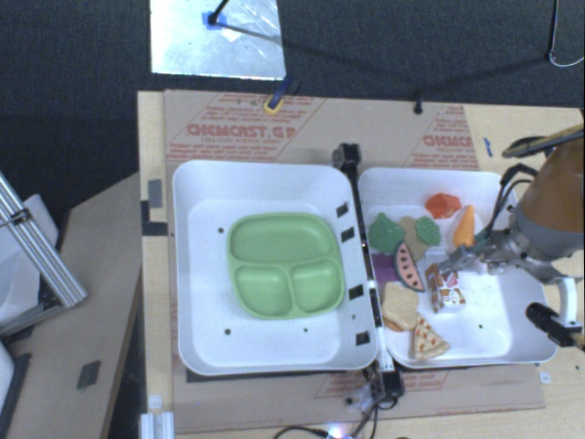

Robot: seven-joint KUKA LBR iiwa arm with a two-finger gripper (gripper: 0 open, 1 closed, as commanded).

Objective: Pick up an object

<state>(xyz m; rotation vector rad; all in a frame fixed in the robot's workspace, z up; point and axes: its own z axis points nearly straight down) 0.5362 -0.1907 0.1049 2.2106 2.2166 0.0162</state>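
The right bin point(498, 323) holds several toy foods: a red piece point(442, 205), an orange carrot point(465, 227), a green broccoli point(385, 232), a watermelon slice point(409, 268), a bread slice point(399, 307), a pizza slice point(426, 338) and a small red-and-white carton point(445, 290). My gripper point(450, 263) reaches in from the right and sits low over the middle of this bin. Its tip is just above the carton and right of the watermelon slice. I cannot make out whether it touches the carton.
The left bin point(196, 245) holds a light green divided plate point(281, 265). A black divider point(358, 245) runs between the bins. The arm's grey body point(548, 236) covers the right bin's right side. A silver sheet point(218, 26) lies behind the bench.
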